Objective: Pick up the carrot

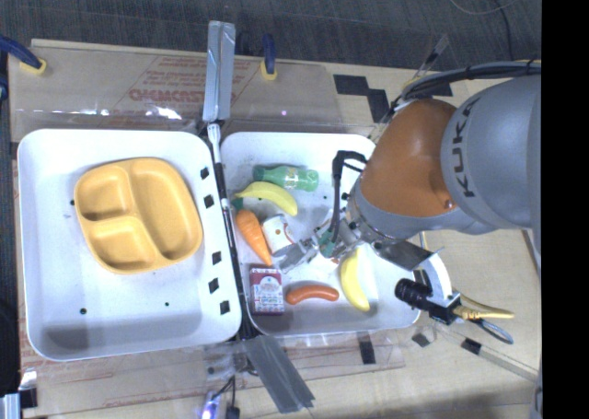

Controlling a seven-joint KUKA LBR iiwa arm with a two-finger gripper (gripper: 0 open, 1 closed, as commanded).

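The orange carrot lies at the left side of the right bin, pointing toward the front, close to the divider. My gripper reaches in from the right and sits low in the bin, just right of the carrot's lower end and beside a small white object. Nothing can be seen held in it. The arm's orange band and grey wrist cover the right part of that bin.
The right bin also holds a green bottle, a yellow banana, a second banana, a red sausage and a red box. A yellow divided plate sits in the left bin.
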